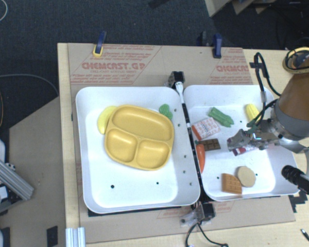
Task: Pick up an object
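Camera view, hand (240,143) first: it sits low over the middle of the right bin (262,188), reached in from the right edge of the frame, wrist tilted so the tip points toward frame left. Whether it is released or clenched I cannot tell; the tip is a dark cluster with a bit of red at it, and nothing can be read as held.

Nearest items: a dark brown block (212,145) just left of the hand, and above that a red-and-white packet (205,127). Below the hand lie a round beige biscuit (246,176) and a square cracker (230,183), side by side near the lower rim. An orange carrot (200,157) lies along the divider at the bin's left wall. Toward the upper part of the bin: a green pod (221,116) and a yellow corn piece (252,111).

Judgement: items are loose and spread apart, likely to give the hand room around each one. The candidate object is probably whatever lies directly beneath the tip, or the brown block beside it.

Left bin (92,179) carries a yellow divided tray (138,136), covering most of a banana (104,119), with a small green piece (166,110) at its upper right corner. Both bins rest on the counter (118,60).
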